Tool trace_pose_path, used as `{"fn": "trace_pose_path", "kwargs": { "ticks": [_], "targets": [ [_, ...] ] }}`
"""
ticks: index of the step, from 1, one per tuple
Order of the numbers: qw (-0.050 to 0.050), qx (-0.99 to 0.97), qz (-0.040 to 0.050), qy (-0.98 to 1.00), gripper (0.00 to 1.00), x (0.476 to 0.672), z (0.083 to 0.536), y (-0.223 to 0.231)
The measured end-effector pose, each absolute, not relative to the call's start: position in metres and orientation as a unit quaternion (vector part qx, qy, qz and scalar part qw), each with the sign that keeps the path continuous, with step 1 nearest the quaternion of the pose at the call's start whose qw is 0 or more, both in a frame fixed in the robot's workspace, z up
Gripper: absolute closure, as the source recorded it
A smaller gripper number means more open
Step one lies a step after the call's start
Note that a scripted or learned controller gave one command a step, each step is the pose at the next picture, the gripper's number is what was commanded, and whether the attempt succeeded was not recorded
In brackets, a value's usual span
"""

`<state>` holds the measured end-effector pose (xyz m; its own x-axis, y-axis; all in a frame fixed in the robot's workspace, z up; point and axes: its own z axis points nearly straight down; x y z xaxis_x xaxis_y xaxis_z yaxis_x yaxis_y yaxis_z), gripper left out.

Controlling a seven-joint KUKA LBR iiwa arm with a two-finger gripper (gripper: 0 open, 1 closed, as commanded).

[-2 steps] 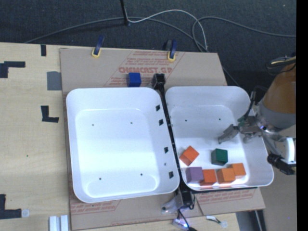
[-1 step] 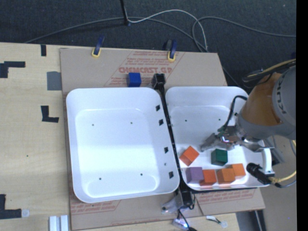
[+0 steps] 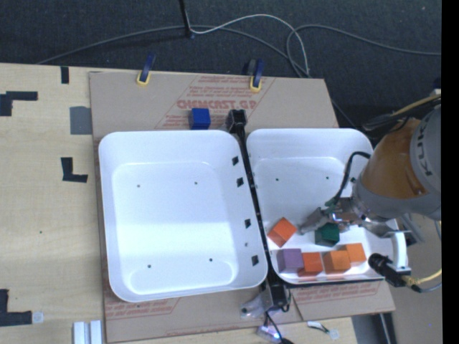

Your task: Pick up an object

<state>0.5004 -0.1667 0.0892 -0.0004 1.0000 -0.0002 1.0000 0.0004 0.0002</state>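
The tool was positioned in the right bin, directly over the dark green block. Whether the tool was apart or together could not be determined, and no grip on any object was evident.

Handling assessment: the green block appeared to be a small, rigid cube, probably light. Its flat faces should have offered stable contact, and a hold across two opposite side faces near mid-height was judged most suitable. Smooth surfaces could have allowed slippage under an off-centre hold. Fragility was judged low.

Appearance: the green block was dark green, compact, with squared edges, partly covered by the tool.

Positions relative to the green block:
- orange block: to its left, apart, lying at an angle.
- purple block: below and to its left.
- red-orange block: below it, touching the purple block.
- two further orange blocks: below and to its right, in a row along the bin's near wall.

The close spacing below was judged to restrict approach from that side.
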Motion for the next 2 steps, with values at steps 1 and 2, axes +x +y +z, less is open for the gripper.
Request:
{"fn": "trace_pose_path", "kwargs": {
  "ticks": [1, 2],
  "targets": [
    [0.000, 0.707, 0.0001, 0.707, 0.00, 0.4956, 0.0892, -0.1809],
    [0.000, 0.707, 0.0000, 0.707, 0.00, 0.4876, 0.0892, -0.1716]
  ]
}}
